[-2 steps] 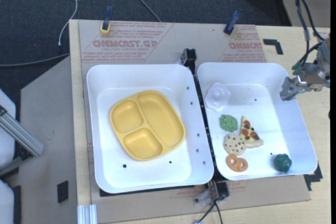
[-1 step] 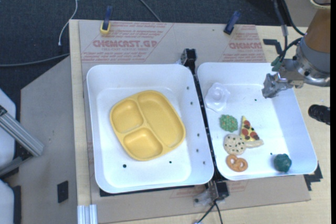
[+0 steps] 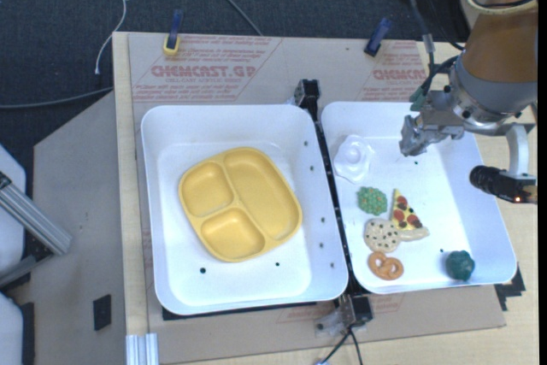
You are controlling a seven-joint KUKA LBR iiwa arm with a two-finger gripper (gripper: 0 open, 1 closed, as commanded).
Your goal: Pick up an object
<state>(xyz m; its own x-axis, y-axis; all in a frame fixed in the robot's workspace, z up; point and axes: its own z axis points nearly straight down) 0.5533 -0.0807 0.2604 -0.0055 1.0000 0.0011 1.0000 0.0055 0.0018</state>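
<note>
The right bin (image 3: 479,184) holds several small toy foods: a white crumpled piece (image 3: 352,156), a green broccoli (image 3: 372,200), a pizza slice (image 3: 406,216), a chocolate-chip cookie (image 3: 380,233), a pretzel (image 3: 386,267) and a dark teal ball (image 3: 459,264). My gripper (image 3: 416,138) hangs over the upper middle of that bin, to the right of the white piece and above the pizza slice. Nothing shows between its fingers, and their spacing is too dark to read.
The left bin (image 3: 162,150) holds a yellow divided plate (image 3: 239,203). Blue clamps (image 3: 174,32) (image 3: 377,37) sit at the cardboard's back edge. A black bracket (image 3: 306,91) stands between the bins. The arm's orange and grey body (image 3: 500,38) looms over the right bin's far corner.
</note>
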